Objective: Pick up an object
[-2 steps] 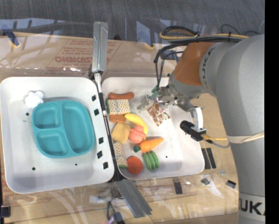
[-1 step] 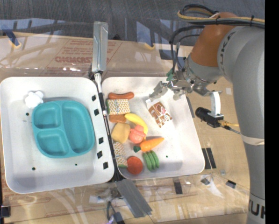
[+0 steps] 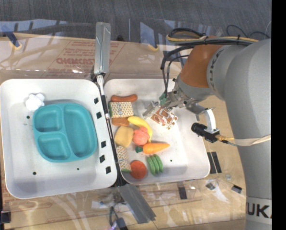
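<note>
While the red-and-white packet [image 3: 164,118] lies in the right bin [image 3: 195,157], its long axis runs upper-left to lower-right, just below the gripper [image 3: 167,102] (touching or not, cannot tell; finger state unclear too). Banana [image 3: 139,123] and carrot [image 3: 154,147] sit left of it.

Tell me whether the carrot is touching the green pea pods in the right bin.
Cannot tell. In the camera view the carrot lies just above the pea pods, its underside meeting their top ends; the slanted angle does not show contact or gap plainly.
</note>
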`<move>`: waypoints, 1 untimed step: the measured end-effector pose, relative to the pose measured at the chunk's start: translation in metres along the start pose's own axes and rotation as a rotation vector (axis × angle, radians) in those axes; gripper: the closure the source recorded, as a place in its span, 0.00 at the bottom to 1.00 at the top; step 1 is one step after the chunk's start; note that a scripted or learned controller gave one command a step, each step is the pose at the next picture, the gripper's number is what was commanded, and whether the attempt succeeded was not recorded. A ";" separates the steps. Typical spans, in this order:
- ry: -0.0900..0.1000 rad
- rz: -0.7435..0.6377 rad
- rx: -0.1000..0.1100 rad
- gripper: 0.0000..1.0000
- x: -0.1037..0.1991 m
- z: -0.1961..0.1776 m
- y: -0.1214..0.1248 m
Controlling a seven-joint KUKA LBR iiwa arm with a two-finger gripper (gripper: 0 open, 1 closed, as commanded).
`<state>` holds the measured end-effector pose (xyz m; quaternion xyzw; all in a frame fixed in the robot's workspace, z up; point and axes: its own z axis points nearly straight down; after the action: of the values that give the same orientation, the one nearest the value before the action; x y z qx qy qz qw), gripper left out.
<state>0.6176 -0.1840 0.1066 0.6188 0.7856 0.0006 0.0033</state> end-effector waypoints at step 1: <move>0.003 0.077 0.004 0.00 0.022 -0.104 0.027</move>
<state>0.6379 -0.1559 0.2107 0.6485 0.7612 0.0003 0.0010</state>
